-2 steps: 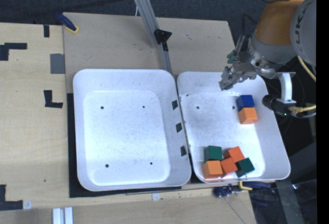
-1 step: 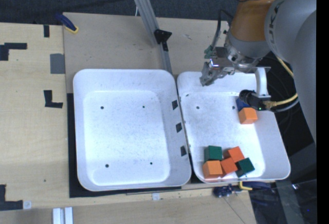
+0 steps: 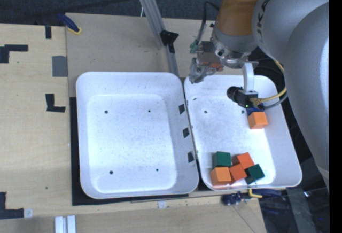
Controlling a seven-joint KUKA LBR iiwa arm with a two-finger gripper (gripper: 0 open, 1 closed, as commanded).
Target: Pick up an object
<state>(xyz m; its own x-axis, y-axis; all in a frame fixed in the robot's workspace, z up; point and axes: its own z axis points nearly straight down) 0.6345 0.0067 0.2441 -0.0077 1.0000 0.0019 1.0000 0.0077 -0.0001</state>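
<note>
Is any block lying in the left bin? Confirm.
No, the blocks, such as the lone orange block, all lie in the right bin; the left bin shows bare floor.

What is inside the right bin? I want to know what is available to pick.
The right bin holds a cluster of blocks at its near end: three orange blocks and two green blocks. A lone orange block sits farther back. The arm covers the far right corner.

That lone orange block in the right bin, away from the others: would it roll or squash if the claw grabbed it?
Probably neither. The orange block looks like a cube with flat faces and sharp corners, so it should sit still or slide rather than roll. Its crisp edges suggest a stiff solid, unlikely to squash. It is small, so likely light, and a nudge could skid it across the smooth white bin.
</note>
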